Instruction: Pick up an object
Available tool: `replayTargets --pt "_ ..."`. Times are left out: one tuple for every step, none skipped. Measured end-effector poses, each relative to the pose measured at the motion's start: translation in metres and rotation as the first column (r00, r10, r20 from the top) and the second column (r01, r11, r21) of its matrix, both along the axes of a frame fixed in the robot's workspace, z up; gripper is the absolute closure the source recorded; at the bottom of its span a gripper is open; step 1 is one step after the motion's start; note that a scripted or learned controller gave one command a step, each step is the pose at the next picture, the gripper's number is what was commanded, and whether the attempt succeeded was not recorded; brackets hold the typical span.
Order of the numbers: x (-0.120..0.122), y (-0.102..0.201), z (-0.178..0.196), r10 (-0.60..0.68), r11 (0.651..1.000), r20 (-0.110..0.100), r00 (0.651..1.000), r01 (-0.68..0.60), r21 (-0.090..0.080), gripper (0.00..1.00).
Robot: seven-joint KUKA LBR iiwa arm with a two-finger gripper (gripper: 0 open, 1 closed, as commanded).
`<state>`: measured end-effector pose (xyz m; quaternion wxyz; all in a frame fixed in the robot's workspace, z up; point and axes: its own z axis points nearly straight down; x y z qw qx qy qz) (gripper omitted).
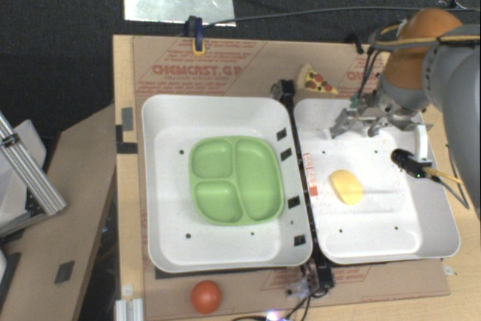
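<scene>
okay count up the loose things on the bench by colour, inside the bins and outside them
Green: 1, the divided plate in the left bin
Yellow: 1, the lump in the right bin
Red-orange: 1, the ball on the bench in front of the bins
Yellow and red: 1, the pizza slice behind the bins
Total: 4

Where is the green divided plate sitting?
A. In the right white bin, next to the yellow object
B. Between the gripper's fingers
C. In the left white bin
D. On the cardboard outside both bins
C: the green divided plate lies flat in the middle of the left white bin, while the yellow object lies in the right white bin.
</scene>
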<state>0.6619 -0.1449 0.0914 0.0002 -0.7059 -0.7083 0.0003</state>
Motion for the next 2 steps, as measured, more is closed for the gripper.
replayTargets --pt "0.002 0.000 0.014 0.001 1.000 0.007 1.000 -0.001 -0.001 1.00" --pt "0.006 0.000 0.079 0.001 1.000 0.007 1.000 -0.001 -0.001 1.00"
